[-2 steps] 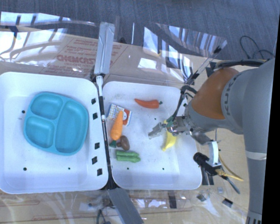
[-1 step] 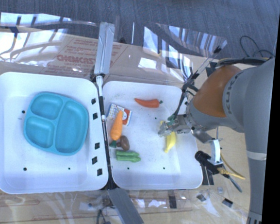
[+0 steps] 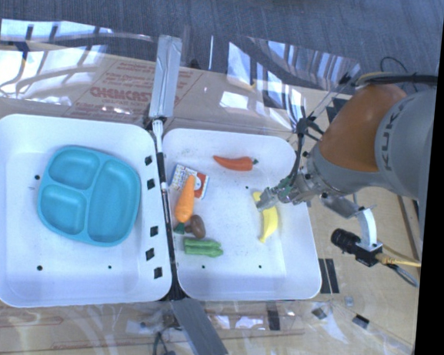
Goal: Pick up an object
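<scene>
The gripper point(image 3: 270, 201) sits at the top end of the banana point(image 3: 268, 222) in the right bin point(image 3: 298, 276); whether it grips cannot be determined. Cardboard point(image 3: 99, 85) beyond the bins reads "CHEMCAST". The left bin point(image 3: 5, 270) holds a blue tray point(image 3: 89, 195).

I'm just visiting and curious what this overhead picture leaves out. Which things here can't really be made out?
- End effector: too small and dark to tell how it stands at the banana; it covers the banana's top end.
- Small packet: its print is too small to read.
- Brown item: partly covered by the carrot and green vegetable, so its kind is unclear.
- Arm: cut off by the view's right side.
</scene>
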